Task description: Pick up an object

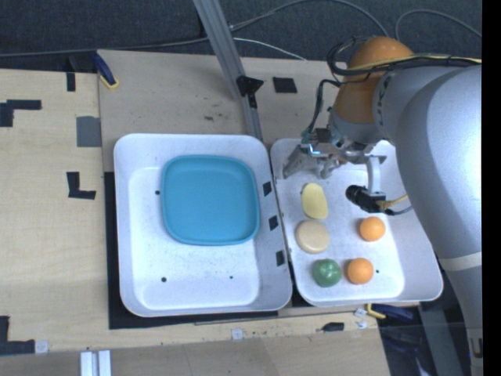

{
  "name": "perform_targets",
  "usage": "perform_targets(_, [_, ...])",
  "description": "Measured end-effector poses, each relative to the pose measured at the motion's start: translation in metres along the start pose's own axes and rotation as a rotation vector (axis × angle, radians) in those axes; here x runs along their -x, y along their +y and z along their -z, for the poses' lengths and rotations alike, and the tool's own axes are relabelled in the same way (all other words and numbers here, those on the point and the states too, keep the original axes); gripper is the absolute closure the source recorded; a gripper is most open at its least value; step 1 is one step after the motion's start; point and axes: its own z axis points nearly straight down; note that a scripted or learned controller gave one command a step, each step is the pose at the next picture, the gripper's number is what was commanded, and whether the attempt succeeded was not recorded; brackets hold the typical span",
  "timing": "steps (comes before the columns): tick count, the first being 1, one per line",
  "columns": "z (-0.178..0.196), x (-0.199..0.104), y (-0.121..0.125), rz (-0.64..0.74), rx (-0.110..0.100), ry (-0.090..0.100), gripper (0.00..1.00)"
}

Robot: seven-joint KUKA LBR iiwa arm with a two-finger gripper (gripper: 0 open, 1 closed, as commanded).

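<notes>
My gripper (311, 165) hangs over the far left part of the right bin (419, 276), its fingers spread with nothing between them. Just below it lies a pale yellow oblong object (315, 200). Nearer the front sit a cream round object (312, 236), a green ball (326, 272) and two orange balls (372, 229) (359, 270).
The left bin (141, 288) holds a blue square plate (210, 200). A grey metal pole (227, 53) slants up from between the bins. The arm's bulk covers the right bin's far right side.
</notes>
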Motion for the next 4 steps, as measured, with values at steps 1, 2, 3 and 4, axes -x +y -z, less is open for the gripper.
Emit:
perform_targets(1, [-0.008, 0.000, 0.000, 0.001, 0.004, 0.000, 0.00])
perform_targets(2, [0.003, -0.001, 0.000, 0.001, 0.005, -0.001, 1.00])
perform_targets(3, [0.046, 0.002, 0.001, 0.000, 0.008, 0.000, 1.00])
perform_targets(4, [0.090, 0.008, 0.003, 0.000, 0.008, 0.000, 1.00])
